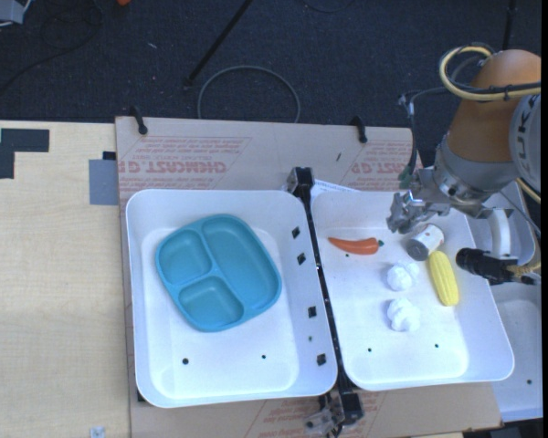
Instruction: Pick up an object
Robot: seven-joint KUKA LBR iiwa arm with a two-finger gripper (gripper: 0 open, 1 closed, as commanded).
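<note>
Near to far in the right bin (457,359): two white lumps (403,313) are seen toward the middle, a corn cob (445,277) beside them, its long axis running near to far, then a small white cup (425,242) just under the gripper (405,215). A chili pepper (354,245) lies crosswise to the gripper's left. Whether anything is gripped cannot be told.

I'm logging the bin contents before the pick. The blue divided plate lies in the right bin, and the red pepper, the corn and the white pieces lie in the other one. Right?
Not quite. The camera view shows the blue divided plate in the left bin, not the right. The red pepper, the corn and the white pieces lie in the right bin.
</note>
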